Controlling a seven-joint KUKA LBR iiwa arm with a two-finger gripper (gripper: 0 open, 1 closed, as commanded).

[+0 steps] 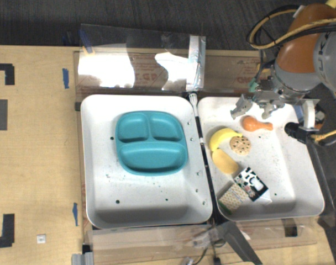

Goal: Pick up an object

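Since the arm comes in from the right, the pincer (255,108) hangs low over the far end of the right bin (309,195), its two fingers spread apart with nothing between them. The likeliest target, an orange carrot-shaped toy (256,124), lies just below the fingertips, seemingly apart from them. A banana (223,139) and cookie (240,144) sit nearer me, beyond it.
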